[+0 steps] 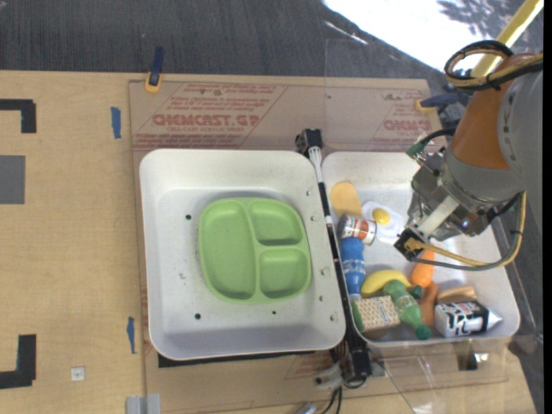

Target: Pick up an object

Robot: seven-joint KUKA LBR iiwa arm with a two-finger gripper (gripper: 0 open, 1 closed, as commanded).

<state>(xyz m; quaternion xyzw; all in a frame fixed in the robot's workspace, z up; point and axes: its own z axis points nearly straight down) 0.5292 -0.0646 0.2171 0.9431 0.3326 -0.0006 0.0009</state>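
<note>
My gripper (429, 224) hangs over the right bin (509, 304), near its middle right, just above an orange carrot-like piece (423, 275). Nothing shows between its fingers. Left of it lie a fried egg toy (379, 216), a red can (358, 228) and a yellow-orange piece (345, 198). Further forward are a blue bottle (352, 266), a banana (385, 281), a green bottle (410, 310), a tan cracker block (376, 314), a hot-dog-like piece (456, 293) and a black-and-white carton (462, 319).
The left bin (164, 231) holds a green divided plate (254, 248). The grey arm with its orange band (483, 136) reaches in from the right over the right bin's far side. A raised divider (326, 222) runs between the bins.
</note>
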